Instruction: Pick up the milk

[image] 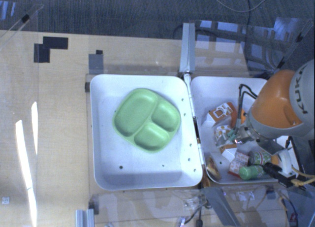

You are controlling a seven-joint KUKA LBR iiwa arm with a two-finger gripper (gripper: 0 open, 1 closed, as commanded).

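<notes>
- Claw [239, 140]: one, dark metal, at the end of the grey arm [300, 98] under a glossy orange band [275, 105]. It hangs low over the right bin [209, 89], and whether it is released or clenched cannot be told. Nothing is seen grasped.
- Milk [224, 133]: one small boxy carton, white with green print, taken as the milk though its label is too small to read. It lies tilted on the bin floor just beside the claw, toward the view's left, apart from it.
- Orange-brown carton [222, 113]: one, cardboard-like and boxy with a pale panel, beyond the milk from the claw and toward the view's top.
- Red-and-white packet [238, 162]: one, flat, near the claw on its lower side in the view.
- Green bottle [251, 172]: one, smooth plastic, rounded, lying on its side just past the packet.
- Dark bottle [261, 158]: one, with a pale label, lying below the claw in the view, beside the green bottle.
- Right bin: one, shallow, white, with rounded corners, holding all the items above.
- Left bin [106, 172]: one, same make, well apart from the claw toward the view's left.
- Green plate [146, 118]: one, matte light-green plastic, rounded, with three compartments, resting in the left bin.
- Tabletop [54, 137]: pale wood grain, carrying both bins.
</notes>
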